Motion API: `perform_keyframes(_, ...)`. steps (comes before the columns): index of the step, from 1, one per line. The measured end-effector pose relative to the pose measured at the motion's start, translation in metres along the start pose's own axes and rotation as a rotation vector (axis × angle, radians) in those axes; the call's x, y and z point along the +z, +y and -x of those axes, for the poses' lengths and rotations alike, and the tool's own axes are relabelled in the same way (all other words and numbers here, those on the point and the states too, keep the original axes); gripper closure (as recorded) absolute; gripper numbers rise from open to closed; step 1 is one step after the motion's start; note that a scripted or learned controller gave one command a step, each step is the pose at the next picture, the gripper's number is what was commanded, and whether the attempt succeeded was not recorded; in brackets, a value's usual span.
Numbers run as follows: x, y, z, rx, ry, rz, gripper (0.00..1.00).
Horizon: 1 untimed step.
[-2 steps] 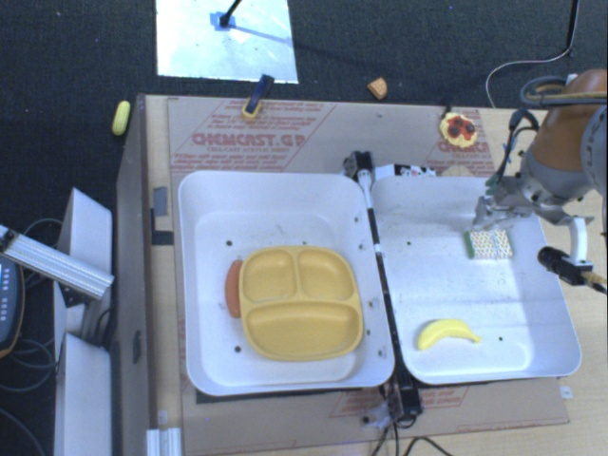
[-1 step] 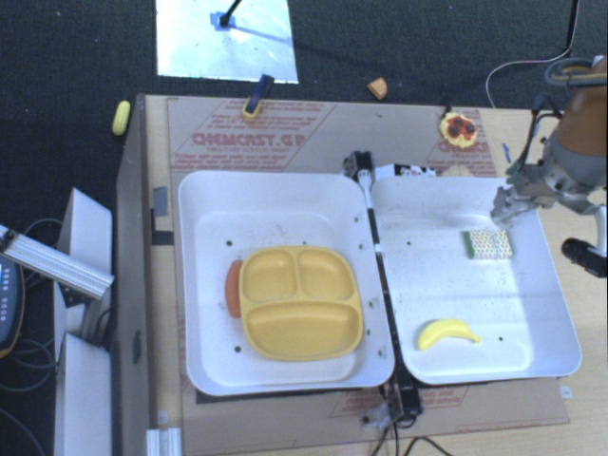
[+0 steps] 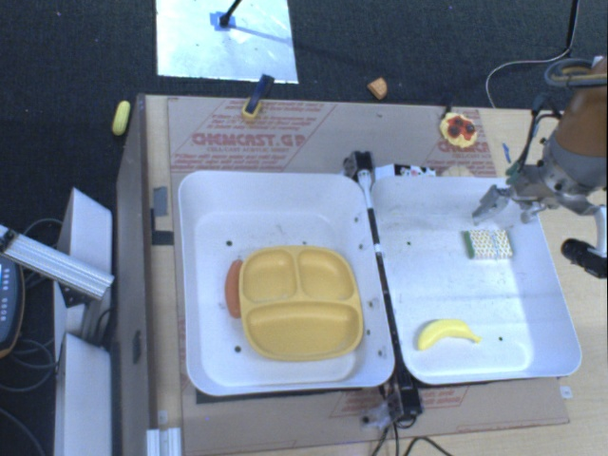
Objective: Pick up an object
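Observation:
My gripper point(image 3: 505, 211) hangs over the far right part of the right bin point(image 3: 560, 302), open, with nothing between its fingers. Just below it in the picture, a small green-and-white patterned block point(image 3: 488, 244) lies flat on the bin floor, apart from the gripper. A yellow banana point(image 3: 447, 332) lies near the front of the same bin. In the left bin point(image 3: 204, 255) a yellow divided tray point(image 3: 300, 302) sits with an orange sausage-shaped piece point(image 3: 232, 287) against its left side.
A black divider point(image 3: 378, 255) runs between the two bins. On the cardboard behind them lie a small pizza toy point(image 3: 459, 129) and a yellow-and-dark tool point(image 3: 255, 99). A white cable point(image 3: 518, 69) loops near the arm.

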State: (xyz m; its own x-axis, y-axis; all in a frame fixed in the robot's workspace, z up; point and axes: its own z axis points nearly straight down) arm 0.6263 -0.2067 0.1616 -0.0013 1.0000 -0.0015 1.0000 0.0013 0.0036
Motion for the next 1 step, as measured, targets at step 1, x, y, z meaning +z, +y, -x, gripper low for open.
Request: perform_keyframes(1, 0.0720, -0.0093, -0.0091, -0.001, -0.003, 0.006, 0.00)
